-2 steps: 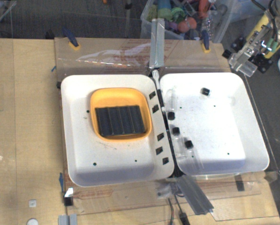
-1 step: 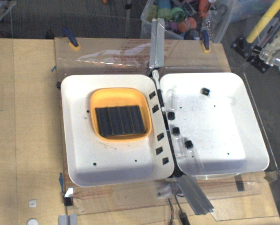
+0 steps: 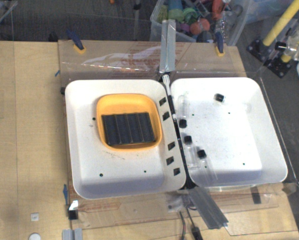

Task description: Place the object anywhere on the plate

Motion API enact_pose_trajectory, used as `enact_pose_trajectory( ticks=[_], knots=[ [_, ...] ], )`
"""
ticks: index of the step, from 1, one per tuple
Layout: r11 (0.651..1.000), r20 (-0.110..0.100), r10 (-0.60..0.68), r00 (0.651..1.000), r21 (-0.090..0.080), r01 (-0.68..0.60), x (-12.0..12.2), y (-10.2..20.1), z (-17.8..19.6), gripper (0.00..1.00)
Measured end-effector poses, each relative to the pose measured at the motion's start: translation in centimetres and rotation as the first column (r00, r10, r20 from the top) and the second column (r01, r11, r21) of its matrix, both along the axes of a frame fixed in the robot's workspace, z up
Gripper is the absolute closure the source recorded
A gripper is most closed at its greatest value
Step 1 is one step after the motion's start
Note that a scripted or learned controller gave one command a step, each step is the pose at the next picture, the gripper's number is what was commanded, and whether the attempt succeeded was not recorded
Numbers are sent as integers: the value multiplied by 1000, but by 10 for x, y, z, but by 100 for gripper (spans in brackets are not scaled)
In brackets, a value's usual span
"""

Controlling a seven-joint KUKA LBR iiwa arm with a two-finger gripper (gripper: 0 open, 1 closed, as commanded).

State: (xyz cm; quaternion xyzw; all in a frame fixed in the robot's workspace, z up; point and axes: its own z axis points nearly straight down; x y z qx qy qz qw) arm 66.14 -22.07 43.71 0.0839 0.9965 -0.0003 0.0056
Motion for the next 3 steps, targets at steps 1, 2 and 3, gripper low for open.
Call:
enact_pose_trajectory(
  ticks=[1,2,3],
  knots=[
    [1000,0,-15,1000,1,15,1,-2,0,100],
    [1000,0,-6,1000,1,6,2,-3,0,100],
    [999,-5,49,999,1,-49,-2,0,0,100]
  ],
)
